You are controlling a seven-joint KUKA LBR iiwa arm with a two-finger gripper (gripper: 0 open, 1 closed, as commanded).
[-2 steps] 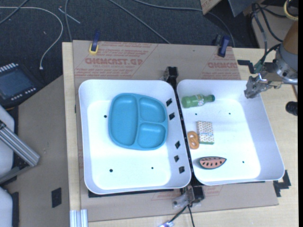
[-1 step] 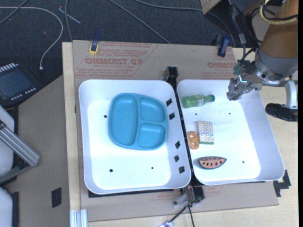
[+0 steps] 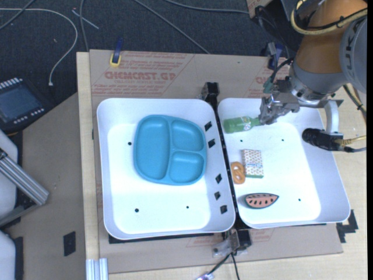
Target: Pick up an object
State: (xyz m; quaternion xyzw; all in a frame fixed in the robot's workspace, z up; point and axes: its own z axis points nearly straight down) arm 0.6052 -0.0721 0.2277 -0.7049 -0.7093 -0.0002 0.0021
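In the right bin [image 3: 317, 182] a green bottle [image 3: 238, 124] lies on its side near the back left corner. My gripper [image 3: 267, 116] hangs low just right of the bottle's cap end, close to it or touching it. Nearer the front lie a patterned white packet [image 3: 253, 163], an orange pretzel-shaped piece [image 3: 237, 172] beside it, and a watermelon slice toy [image 3: 261, 200]. The left bin [image 3: 116, 206] holds a blue divided plate [image 3: 170, 149].
A black divider with clips [image 3: 219, 156] runs between the two bins. The right half of the right bin is bare white floor. Cables trail over the dark floor behind the bench.
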